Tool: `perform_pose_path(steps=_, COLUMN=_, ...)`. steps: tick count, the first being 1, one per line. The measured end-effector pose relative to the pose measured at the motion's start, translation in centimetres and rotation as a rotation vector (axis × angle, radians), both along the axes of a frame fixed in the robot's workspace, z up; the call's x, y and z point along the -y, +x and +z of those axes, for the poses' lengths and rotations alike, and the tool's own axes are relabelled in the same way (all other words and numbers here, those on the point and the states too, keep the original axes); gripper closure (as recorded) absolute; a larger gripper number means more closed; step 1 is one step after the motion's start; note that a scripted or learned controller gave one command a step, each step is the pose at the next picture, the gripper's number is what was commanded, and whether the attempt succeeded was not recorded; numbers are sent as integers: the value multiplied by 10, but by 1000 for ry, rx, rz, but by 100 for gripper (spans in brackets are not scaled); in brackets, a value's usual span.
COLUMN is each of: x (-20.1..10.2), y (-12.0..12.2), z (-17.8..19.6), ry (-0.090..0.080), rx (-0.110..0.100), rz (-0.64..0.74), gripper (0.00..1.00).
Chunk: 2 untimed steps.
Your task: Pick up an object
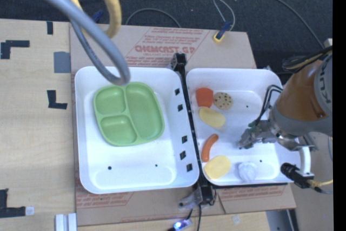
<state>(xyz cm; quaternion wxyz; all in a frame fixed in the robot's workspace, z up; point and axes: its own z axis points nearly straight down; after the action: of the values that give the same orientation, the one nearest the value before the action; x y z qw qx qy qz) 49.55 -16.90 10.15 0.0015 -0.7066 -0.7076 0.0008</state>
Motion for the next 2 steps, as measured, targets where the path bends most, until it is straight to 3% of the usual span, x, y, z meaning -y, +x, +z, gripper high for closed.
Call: perform_pose_path(steps=2, x=4, y=7, z=121, ry=-3, rx=8, rz=1, gripper=100)
